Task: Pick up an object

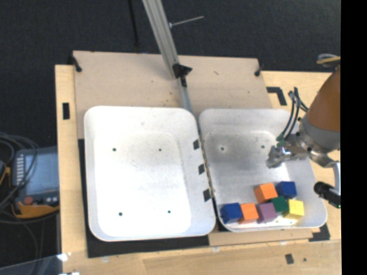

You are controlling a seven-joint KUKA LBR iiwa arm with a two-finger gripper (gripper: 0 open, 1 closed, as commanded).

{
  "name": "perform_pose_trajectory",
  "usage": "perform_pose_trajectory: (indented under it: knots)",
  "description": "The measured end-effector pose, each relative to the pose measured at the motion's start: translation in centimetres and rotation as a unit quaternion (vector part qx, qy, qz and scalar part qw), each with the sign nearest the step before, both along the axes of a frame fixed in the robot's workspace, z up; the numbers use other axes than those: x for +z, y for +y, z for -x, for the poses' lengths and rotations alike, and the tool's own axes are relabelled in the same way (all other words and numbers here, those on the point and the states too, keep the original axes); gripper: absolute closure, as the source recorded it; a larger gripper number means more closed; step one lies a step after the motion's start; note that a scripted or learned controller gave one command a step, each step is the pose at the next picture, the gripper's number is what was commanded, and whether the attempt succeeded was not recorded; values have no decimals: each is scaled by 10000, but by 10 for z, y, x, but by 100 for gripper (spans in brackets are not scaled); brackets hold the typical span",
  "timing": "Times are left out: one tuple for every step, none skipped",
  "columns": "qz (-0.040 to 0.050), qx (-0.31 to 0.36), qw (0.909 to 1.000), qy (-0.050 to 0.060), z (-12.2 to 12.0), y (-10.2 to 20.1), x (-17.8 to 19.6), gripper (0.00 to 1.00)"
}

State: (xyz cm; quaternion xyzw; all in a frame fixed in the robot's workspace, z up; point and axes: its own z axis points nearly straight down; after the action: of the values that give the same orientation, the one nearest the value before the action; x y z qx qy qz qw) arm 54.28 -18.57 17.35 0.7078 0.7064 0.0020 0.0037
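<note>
— Which colours are being shown by the blocks?
— Blue (pixel 231 211), orange (pixel 249 212), purple (pixel 267 212), green (pixel 280 204) and yellow (pixel 296 208) are being shown; a second orange (pixel 265 192) and a second blue (pixel 286 188) too.
— And the bins?
— White is being shown by the left bin (pixel 143 171) and right bin (pixel 241 153), grey-smudged.

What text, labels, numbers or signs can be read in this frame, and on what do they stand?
No text can be read.
Handheld control pendant at the left edge: its screen and buttons are too small and blurred to read.
Coloured blocks in the right bin: plain faces, no markings visible.
Left bin: dark dots, no text.
</note>
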Motion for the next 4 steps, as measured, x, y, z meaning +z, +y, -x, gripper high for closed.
perform_pose_trajectory:
  knots:
    - [-2,26,10000,3,3,0,45,100]
    - [-4,34,10000,7,2,-1,83,100]
    - [-10,41,10000,30,-11,43,80,100]
    - [-11,40,10000,34,-24,91,76,100]
